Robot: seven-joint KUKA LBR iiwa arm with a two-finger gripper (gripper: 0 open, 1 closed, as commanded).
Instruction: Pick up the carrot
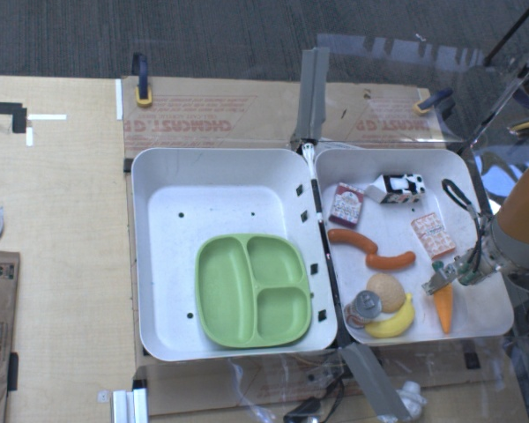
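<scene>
The carrot [444, 310] is a short orange cone lying near the front right corner of the right bin [397, 167], wide end up and tip pointing toward the front edge. My gripper [450, 277] reaches in from the right and sits low, right at the carrot's wide end. It overlaps the top of the carrot in this view. The carrot rests on the bin floor.
The right bin also holds two orange-red sausages [353, 239], a red and white box [346, 205], a black and white cow toy [403, 188], a pink packet [432, 233], a banana [391, 325], a tan bun [386, 290] and a grey can [366, 305]. A green divided plate [254, 289] lies in the left bin [159, 236].
</scene>
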